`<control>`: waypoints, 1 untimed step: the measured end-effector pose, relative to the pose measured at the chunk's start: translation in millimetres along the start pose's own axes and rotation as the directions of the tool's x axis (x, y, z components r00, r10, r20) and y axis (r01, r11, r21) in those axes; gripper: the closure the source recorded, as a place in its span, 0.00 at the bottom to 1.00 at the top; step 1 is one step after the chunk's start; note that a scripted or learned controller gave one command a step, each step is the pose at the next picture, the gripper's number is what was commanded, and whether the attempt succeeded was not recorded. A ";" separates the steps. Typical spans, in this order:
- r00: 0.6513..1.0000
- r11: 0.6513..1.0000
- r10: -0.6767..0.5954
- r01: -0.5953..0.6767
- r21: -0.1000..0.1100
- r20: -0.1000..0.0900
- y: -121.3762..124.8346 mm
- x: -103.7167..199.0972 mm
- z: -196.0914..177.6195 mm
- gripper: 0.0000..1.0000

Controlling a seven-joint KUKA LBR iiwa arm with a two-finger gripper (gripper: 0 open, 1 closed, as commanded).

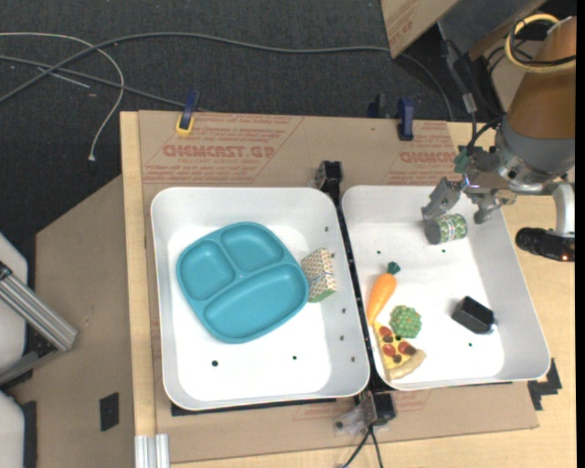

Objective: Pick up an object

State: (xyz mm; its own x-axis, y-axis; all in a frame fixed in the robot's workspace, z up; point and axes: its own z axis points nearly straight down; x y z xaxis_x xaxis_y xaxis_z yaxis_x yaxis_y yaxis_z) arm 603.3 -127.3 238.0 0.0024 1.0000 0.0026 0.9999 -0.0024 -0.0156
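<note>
Two shallow white bins sit side by side on the worktop [265, 146], which is covered by a cardboard sheet with red printed lettering. The left bin [183, 366] holds two things: one blue divided plate [242, 281] with three compartments, and one small patterned block [319, 273] touching the plate's right edge.

The right bin [512, 356] holds five things. One small green can [451, 228] lies on its side near the bin's far edge. One orange carrot [381, 292] with a green top lies near the bin's left wall. Just below it sit one green broccoli piece [405, 321] and one pizza slice [400, 355], the two touching. One black block [473, 314] rests apart from them toward the right wall.

The arm [539, 101] reaches in from the right, and the tool [457, 203] hangs over the far part of the right bin with its fingers spread to either side of the can, one finger [437, 203] to the can's left. Whether they press on the can I cannot tell; they look apart rather than closed.

Two blue clamps [189, 106] hold the cardboard at its far edge. Around the worktop lies dark carpet [274, 46] with one thin white cable [101, 73] looping across it, and a cardboard box [411, 23] stands at the top.
</note>
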 end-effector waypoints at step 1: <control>1.000 1.000 -0.003 0.003 -0.015 0.002 2.2 0.5 -8.6 0.00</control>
State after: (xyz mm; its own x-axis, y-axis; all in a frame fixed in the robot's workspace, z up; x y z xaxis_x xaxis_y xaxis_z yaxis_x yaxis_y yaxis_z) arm 605.6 -126.8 246.5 -0.0004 1.0000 0.0009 1.0000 0.0004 -0.0010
